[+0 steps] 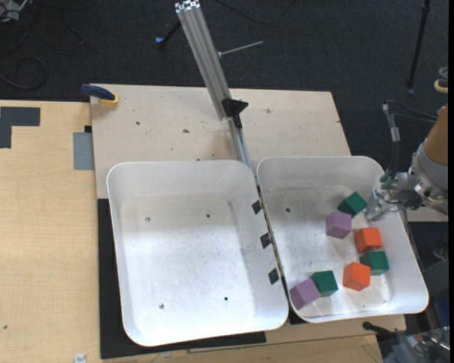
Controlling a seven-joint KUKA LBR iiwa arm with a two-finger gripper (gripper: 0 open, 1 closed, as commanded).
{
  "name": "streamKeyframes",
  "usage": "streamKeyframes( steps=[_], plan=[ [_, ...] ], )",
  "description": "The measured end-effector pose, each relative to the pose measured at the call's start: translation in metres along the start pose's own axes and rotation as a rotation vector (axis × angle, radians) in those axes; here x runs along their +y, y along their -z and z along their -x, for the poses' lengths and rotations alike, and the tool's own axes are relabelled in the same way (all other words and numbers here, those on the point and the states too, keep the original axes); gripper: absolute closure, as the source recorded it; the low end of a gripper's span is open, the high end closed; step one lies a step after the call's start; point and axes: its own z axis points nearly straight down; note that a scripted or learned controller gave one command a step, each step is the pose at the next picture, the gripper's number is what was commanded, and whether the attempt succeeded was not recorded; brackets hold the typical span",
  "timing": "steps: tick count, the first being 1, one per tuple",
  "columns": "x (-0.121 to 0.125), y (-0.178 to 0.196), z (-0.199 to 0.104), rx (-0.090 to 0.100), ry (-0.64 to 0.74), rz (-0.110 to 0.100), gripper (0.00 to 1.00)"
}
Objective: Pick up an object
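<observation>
- Two purple cubes (338, 224) are seen in the right bin (318, 174), with green (354, 203) and orange cubes (368, 239) beside them.
- The gripper (381, 203) is poised just right of the upper green cube; its finger state cannot be told.

We see our arm (437, 151) coming in from the right edge of the camera view, its orange band showing at the top and the grey wrist section just below it. The wrist angles down and to the left. Our gripper (381, 203) sits at the end of it, low and pointing leftward, with a thin cable rising behind the wrist. We cannot make out how the gripper is set; it is too small and blurred.
</observation>
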Motion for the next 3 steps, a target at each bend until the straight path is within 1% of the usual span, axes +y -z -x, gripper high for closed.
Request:
streamKeyframes(
  steps=[1,2,3],
  plan=[
    [0.021,0.002,-0.047,0.003,0.003,-0.002,1.00],
    [0.024,0.011,-0.099,0.001,0.002,-0.004,1.00],
    [0.032,0.020,-0.149,0.003,0.003,-0.003,1.00]
  ],
)
